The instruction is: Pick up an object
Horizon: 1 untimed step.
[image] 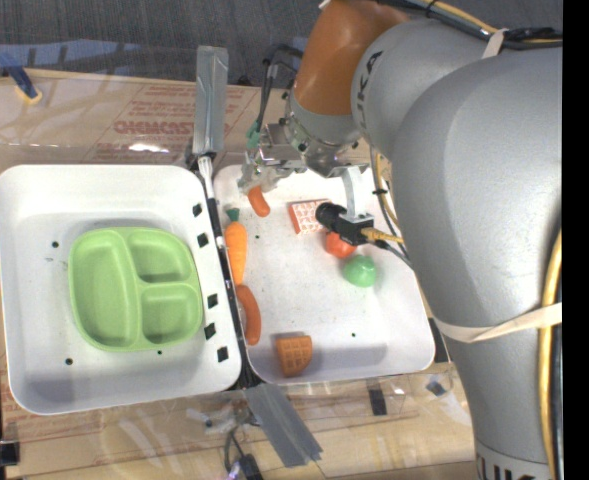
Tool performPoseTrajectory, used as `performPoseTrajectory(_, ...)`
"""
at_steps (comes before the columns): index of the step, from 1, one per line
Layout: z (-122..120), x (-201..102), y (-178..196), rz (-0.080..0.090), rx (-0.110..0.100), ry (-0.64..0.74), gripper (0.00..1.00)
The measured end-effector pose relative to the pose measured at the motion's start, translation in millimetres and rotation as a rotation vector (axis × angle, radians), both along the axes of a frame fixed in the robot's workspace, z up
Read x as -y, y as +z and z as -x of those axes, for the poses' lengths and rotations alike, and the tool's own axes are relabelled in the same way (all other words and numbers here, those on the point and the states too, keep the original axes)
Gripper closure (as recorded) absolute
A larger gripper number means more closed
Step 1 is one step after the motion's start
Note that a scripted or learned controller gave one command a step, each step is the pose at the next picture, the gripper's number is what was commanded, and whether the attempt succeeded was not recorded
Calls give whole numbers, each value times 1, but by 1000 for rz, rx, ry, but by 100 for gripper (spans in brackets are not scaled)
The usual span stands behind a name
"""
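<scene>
The large grey robot arm (474,218) with its orange band fills the side of the scene beside the right-hand shallow white bin (399,343), its wrist bent down over that bin's far edge. Dark letters run along the orange band, seen at too steep an angle to read. The left-hand shallow white bin (24,268) adjoins the right-hand bin and carries a light green plastic tray with three compartments (134,288). Beyond both bins a sheet of brown cardboard (104,118) lies on the counter (104,433) under clear film; it bears red printing, mirrored and glared, not legible.

The end effector (261,168) hangs at the far corner of the right-hand bin, near the divider between the bins. A small orange-red sausage-shaped toy (259,203) sits right under its tips, seemingly touching them; whether the fingers are closed on it cannot be told.

Elsewhere in the right-hand bin, taking that toy as the mark: an orange plastic carrot (236,248) lies just nearer the camera along the divider, a red-orange sausage toy (248,313) further on, and an orange waffle-like block (294,353) at the near wall. Away from the divider lie a small red-and-white patterned square (304,215), a red round toy (340,245) and a green ball (360,272).
</scene>
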State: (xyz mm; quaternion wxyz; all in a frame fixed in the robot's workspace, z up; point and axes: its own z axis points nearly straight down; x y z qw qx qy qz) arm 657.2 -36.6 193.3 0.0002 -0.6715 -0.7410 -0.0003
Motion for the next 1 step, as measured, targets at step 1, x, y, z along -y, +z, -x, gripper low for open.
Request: performPoseTrajectory(1,0,-1,9,1,-3,6,100)
